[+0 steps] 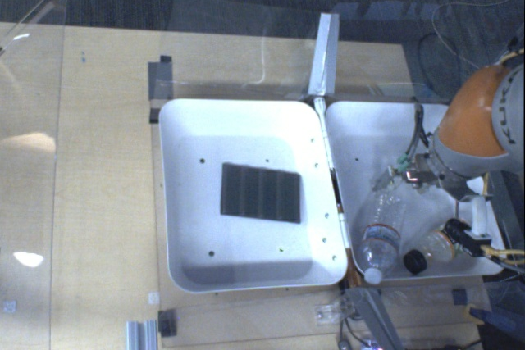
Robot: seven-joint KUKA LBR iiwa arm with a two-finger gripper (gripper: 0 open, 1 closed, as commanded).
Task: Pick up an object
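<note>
In the right bin (361, 127), by its front-left corner: one clear plastic water bottle (381, 238), lying on its side. Long axis running front to back of that bin, leaning a little toward the bin's right wall at the far end. White cap (373, 275) pointing at the bin's front wall, nearly against it; crumpled base reaching up toward the bin's middle.

Also in the right bin, along the front wall: one small bottle (435, 248) with a black cap, on its side too, just beside the water bottle. Black cap turned toward the bin's front-left corner, body slanting away toward the right wall. Too small to read any label.

Over the right bin's middle: one gripper (408, 172), close above the water bottle's base end. Cannot tell whether the claw is apart, together or clamped on anything; contact with the bottle likewise unclear. Behind it, over the bin's right wall: one grey arm (480, 127) with its orange band.

Left of the right bin, touching it along a shared rim: one second white bin (189, 143), with one dark ribbed rectangular pad (261, 193) lying flat in it. Two bins in all, on one wooden bench (90, 176).
</note>
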